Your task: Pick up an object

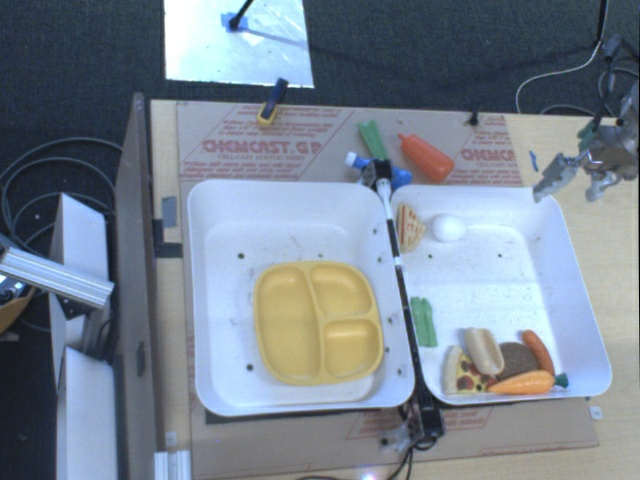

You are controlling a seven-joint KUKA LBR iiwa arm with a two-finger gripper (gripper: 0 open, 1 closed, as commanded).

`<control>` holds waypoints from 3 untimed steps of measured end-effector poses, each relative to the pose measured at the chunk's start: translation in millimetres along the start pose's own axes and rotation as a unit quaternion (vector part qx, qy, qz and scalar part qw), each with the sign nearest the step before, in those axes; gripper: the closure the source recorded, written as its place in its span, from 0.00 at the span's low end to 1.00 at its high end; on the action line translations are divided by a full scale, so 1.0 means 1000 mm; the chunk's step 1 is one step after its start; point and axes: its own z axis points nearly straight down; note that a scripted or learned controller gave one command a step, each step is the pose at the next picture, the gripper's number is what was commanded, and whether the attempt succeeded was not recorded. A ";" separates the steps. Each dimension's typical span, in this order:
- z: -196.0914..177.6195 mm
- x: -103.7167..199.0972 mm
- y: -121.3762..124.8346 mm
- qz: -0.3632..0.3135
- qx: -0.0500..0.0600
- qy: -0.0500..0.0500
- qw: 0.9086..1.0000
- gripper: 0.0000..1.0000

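While the end effector [578,176] hangs at the right edge, above the bench just outside the right bin's far corner, you can see its two fingers spread apart with nothing between them. Your left bin [215,268] holds one yellow divided tray [318,322], lying flat near the middle, its compartments bare. Your right bin [560,268] holds the pickable toy food: a waffle piece [411,228] and a white egg [447,229] near the far left corner, a green bean pod [424,321] along the divider with its long axis running near to far, and a cluster at the near edge. There, a pizza slice [461,371], a hot dog [484,349] and a brown cookie [517,358] sit together, with an orange carrot [520,384] lying crosswise, its green top pointing right.
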 end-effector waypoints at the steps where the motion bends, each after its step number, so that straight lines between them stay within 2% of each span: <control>1: 0.104 0.009 0.051 -0.002 0.002 0.001 1.000 0.00; 2: 0.177 0.063 0.051 0.001 -0.002 0.000 1.000 0.00; 3: 0.200 0.033 0.050 0.002 0.000 0.000 1.000 0.00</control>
